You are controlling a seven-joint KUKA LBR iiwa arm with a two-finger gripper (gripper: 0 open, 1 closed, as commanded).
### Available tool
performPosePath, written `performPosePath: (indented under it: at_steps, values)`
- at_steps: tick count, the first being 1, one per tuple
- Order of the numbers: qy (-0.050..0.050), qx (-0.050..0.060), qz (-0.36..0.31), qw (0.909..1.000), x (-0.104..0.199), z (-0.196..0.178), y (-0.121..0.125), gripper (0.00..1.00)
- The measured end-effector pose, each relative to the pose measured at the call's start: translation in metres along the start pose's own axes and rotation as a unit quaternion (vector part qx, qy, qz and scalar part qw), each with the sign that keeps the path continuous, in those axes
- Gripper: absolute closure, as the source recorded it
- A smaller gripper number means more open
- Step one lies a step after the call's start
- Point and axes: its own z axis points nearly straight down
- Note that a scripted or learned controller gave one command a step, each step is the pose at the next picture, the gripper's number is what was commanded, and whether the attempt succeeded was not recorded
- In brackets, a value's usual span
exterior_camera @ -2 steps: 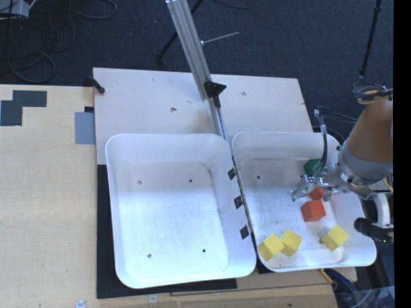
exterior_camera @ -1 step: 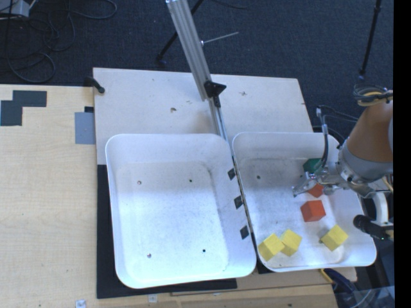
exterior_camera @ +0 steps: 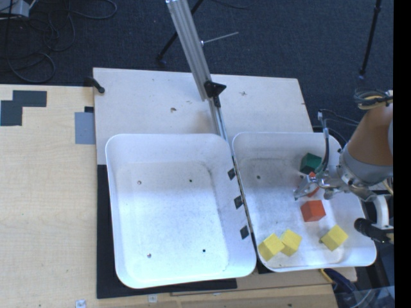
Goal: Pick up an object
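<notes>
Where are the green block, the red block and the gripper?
green block (exterior_camera: pixel 313 162): camera view, on its top face.
red block (exterior_camera: pixel 313 210): camera view, middle of its top face.
gripper (exterior_camera: pixel 309 186): camera view, at the metal fingertips above the red block.

A pale counter (exterior_camera: pixel 160 101) is carrying two shallow white bins, the left bin (exterior_camera: pixel 119 172) and the right bin (exterior_camera: pixel 270 143) sitting side by side. Dark carpet (exterior_camera: pixel 289 31) is stretching across the far side, with black cables (exterior_camera: pixel 26 50) trailing at far left. A slanted aluminium rail (exterior_camera: pixel 191 47) is rising from the counter's far edge. Light wooden boarding (exterior_camera: pixel 45 204) is filling the left.
</notes>
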Motion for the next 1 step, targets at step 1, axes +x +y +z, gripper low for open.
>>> performPosePath:
  at_steps: [1]
  values:
    - [0.005, 0.008, 0.001, 1.0000, -0.0026, 0.0206, -0.0120, 0.00]
